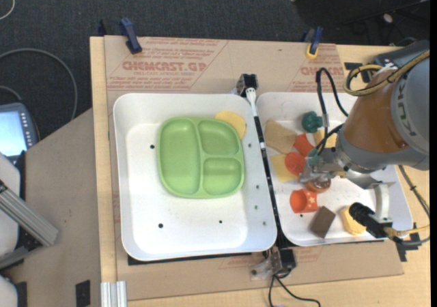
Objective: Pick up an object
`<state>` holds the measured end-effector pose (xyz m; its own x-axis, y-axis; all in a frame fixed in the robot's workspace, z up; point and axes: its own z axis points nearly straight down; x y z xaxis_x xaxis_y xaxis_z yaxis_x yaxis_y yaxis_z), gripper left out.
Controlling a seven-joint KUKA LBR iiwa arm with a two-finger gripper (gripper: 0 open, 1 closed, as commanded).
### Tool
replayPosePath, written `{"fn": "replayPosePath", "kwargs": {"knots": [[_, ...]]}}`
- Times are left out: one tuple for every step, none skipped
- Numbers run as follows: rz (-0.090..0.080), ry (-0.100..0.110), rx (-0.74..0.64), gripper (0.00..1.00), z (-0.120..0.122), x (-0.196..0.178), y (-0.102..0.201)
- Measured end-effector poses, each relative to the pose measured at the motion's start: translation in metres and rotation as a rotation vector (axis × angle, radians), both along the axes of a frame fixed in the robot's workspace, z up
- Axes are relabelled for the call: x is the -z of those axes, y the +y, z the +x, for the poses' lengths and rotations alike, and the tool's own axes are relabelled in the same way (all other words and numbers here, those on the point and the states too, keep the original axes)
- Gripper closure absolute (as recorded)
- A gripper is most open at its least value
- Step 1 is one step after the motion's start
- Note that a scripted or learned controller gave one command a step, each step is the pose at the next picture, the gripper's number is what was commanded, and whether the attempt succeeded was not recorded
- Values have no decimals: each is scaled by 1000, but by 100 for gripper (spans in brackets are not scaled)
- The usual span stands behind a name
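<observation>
Though smooth-moulded, three-compartment green tray (pixel 201 157)

The bench (pixel 171 60) bears two white bins (pixel 133 183) side by side.

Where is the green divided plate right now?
In the camera view, the green divided plate lies flat in the left white bin, toward its upper middle, with a yellow piece touching its upper right corner.

You're on one fixed camera above the brown wooden bench (pixel 171 60), looking down at a slant, far enough to frame both shallow white bins (pixel 130 162); grey orange-banded arm (pixel 382 121) enters from right.
</observation>
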<state>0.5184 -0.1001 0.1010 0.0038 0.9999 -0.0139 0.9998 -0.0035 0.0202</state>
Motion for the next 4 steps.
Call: {"fn": "replayPosePath", "kwargs": {"knots": [[1,2,0,0,-1,1,0],[16,11,-12,0,-2,-89,64],[14,18,-5,100,-4,-94,60],[17,15,-11,100,-39,-157,119]]}}
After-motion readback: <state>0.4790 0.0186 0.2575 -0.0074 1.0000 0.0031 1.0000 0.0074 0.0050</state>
